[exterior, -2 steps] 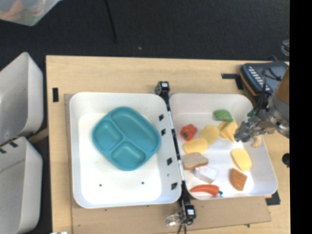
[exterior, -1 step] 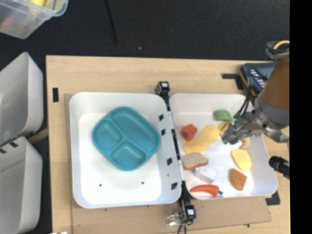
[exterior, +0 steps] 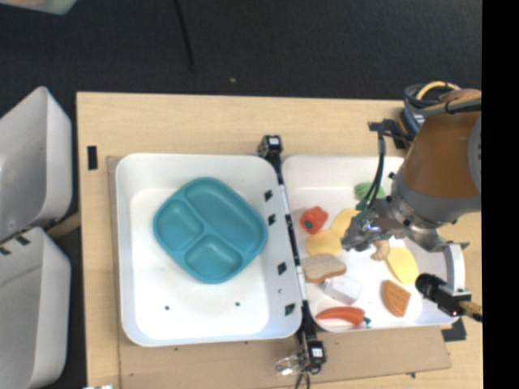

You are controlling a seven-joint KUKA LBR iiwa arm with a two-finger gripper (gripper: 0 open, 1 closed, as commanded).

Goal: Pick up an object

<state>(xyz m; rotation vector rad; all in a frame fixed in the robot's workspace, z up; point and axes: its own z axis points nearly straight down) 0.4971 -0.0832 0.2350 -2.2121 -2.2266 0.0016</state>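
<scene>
Partly hidden: tool (exterior: 358,236) over right bin (exterior: 324,171), finger spread unreadable; yellow item (exterior: 326,242) half covered.

Nothing readable is showing anywhere — no lettering, numbers or brand marks are appearing on the tabletop (exterior: 97,120), the white bins (exterior: 130,298) or the blue plate (exterior: 211,229) — any small marks are staying too blurred to read.

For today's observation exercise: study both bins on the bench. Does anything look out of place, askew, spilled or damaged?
Only one thing stands out: the blue plate in the left bin lies turned at an angle to the bin's walls rather than square with them. The toy food in the right bin lies jumbled, but nothing looks spilled or broken.
</scene>
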